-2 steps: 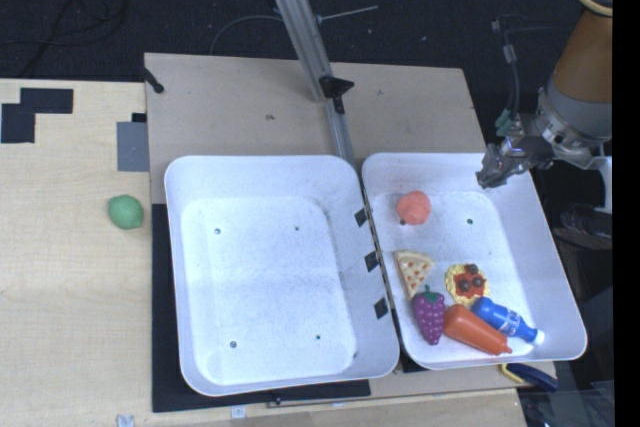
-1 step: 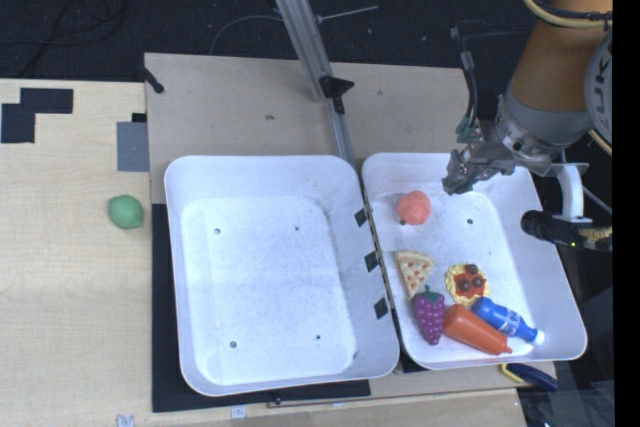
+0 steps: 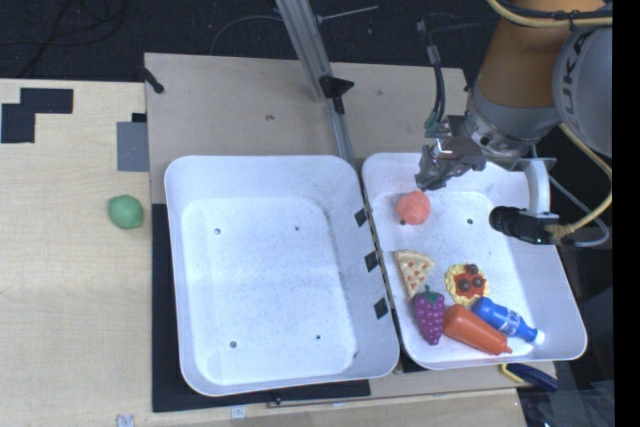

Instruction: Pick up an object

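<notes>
Gripper (image 3: 436,173): hangs over the upper part of the right bin (image 3: 560,315), its dark fingertips pointing down; at this angle I cannot tell how it is set, and nothing shows between its tips.
Peach-coloured fruit (image 3: 413,208): lies on the bin floor just below and slightly left of the gripper, close to the tips but apparently apart from them; the likeliest thing to be picked.
Pizza slice (image 3: 412,269): further below the gripper, near the bin's left wall.
Purple grapes (image 3: 428,313): below the pizza slice, well away from the gripper.
Round pastry with red topping (image 3: 466,282): below and to the right of the gripper.
Carrot (image 3: 476,330): at the bin's lower end, touching the grapes.
Blue bottle (image 3: 508,320): lies just beside the carrot, white cap toward the lower right.
Left bin (image 3: 200,215): well to the left of the gripper.
Green ball (image 3: 126,212): on the bench far to the left, outside both bins.
Progress: by my reading, the approach is made and the grasp is not; every object rests on a surface. Left to do: close on something and lift it clear.
Writing: none legible; the bottle's label is too small to read.
</notes>
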Robot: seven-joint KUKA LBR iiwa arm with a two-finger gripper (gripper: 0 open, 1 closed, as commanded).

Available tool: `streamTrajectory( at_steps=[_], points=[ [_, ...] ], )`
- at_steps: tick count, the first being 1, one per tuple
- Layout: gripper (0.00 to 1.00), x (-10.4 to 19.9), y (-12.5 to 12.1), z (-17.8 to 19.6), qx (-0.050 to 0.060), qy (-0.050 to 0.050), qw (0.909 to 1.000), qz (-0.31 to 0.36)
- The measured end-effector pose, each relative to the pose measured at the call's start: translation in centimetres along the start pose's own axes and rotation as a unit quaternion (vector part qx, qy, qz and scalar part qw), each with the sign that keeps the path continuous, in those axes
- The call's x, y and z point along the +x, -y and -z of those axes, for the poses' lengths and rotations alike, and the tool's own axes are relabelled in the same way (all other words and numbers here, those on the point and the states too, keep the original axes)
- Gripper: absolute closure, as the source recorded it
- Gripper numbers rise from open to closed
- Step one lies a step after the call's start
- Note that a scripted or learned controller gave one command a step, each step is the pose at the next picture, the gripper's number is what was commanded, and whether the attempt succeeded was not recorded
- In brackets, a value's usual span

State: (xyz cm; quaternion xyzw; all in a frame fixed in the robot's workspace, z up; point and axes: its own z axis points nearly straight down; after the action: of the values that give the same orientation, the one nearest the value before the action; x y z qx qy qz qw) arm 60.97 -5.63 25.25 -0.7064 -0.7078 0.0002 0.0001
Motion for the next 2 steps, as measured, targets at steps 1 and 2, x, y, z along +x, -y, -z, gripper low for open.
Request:
streamTrajectory(
  at_steps=[1, 2],
  points=[
    [1.0, 5.6, -0.4, 0.5, 0.0, 0.0, 1.0, 0.001],
    [1.0, 10.1, -0.9, 0.6, 0.0, 0.0, 1.0, 0.0]
  ],
)
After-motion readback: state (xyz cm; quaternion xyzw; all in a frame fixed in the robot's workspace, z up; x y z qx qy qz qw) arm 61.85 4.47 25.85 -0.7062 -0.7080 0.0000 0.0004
